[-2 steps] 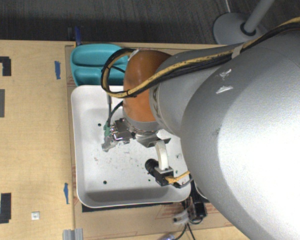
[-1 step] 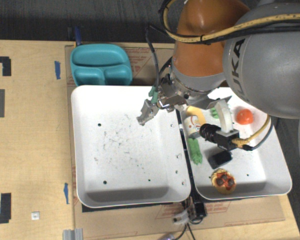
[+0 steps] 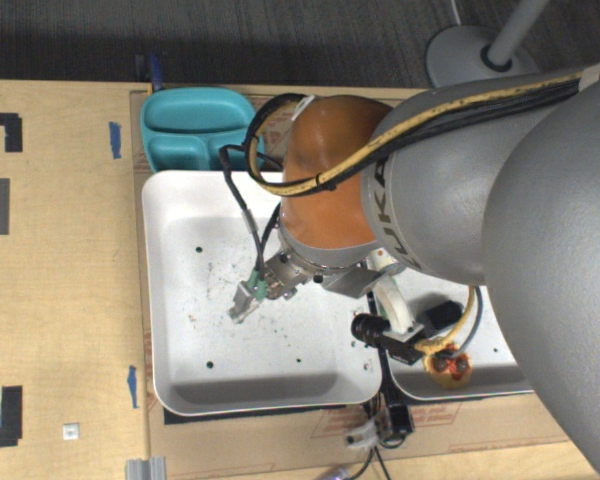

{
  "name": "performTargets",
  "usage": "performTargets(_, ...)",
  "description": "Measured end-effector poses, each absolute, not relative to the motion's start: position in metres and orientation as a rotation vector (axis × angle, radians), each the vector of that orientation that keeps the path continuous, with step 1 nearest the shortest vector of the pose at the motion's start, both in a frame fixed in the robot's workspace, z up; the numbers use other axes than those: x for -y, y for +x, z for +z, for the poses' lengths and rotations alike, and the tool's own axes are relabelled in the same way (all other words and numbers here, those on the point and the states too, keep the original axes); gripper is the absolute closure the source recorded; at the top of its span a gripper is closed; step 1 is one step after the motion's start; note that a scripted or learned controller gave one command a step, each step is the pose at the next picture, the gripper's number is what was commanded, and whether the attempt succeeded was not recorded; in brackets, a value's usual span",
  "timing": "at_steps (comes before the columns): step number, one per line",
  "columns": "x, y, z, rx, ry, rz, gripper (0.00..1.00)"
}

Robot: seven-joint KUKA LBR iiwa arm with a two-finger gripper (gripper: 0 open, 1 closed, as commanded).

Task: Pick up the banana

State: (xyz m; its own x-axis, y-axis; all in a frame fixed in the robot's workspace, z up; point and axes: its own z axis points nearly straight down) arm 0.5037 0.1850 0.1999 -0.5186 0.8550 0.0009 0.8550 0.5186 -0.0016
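The arm (image 3: 460, 188) hides much of both bins; the pincer (image 3: 246, 303) hangs low over the left bin (image 3: 180, 268), grip unclear.

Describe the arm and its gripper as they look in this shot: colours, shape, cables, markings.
The arm is a thick, rounded grey body with an orange band above the wrist. Part of dark lettering shows on the grey shell beside the band. A black-and-yellow cable runs along it, and thinner black cables loop around the orange section. The gripper is small, metallic grey with a green part.
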Motion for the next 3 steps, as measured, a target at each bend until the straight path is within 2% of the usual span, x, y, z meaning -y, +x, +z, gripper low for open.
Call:
performTargets(1,-0.217,0.479,0.086,2.924,-1.146,-0.002,0.00)
performTargets(2,-0.224,0.475,0.096,2.913,-1.130,-0.005,1.00)
performTargets(3,-0.224,0.476,0.106,2.913,-1.133,-0.008,1.00)
